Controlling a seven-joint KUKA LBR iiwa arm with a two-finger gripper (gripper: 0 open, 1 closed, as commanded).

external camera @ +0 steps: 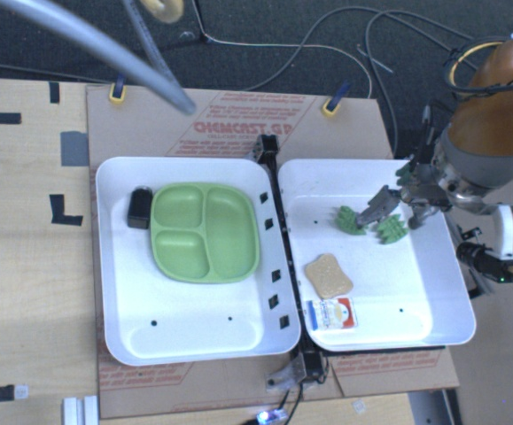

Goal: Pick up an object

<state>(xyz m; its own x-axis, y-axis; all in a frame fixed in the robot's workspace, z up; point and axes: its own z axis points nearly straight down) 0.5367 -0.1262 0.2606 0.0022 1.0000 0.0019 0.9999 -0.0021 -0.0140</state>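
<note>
**A:** You had the gripper (396, 209) low over the right bin (433, 321), near its far right corner. Why there?

**B:** Most likely because the green things sat there. You could see one green piece (351, 220) just off the left fingertip and a second green piece (392, 230) right under the fingers. Both looked like soft, leafy toy shapes lying flat on the bin floor, so I'd judge either as the intended pick.

**A:** Was the hand on one of them?

**B:** You couldn't say it held anything. The fingers stood spread apart, one dark finger (378, 206) slanting down toward the first piece, and nothing was clamped between them. The second piece lay close beside the tips; whether it touched them I couldn't tell.

**A:** What else lay around?

**B:** Toward the near edge of that bin you had a tan bread-like slice (328, 275), and just nearer than it a small red and white packet (332, 313) by the near left corner. Both were well apart from the fingers, so they shouldn't have hindered you. In the left bin (114, 264) a green divided plate (205, 233) filled the middle, with a small black block (139, 208) touching its left rim.

**A:** Anything in the way?

**B:** The bin's right wall was close to the wrist, and the two green pieces lay near each other, so a closing grip risked nudging one aside
</note>
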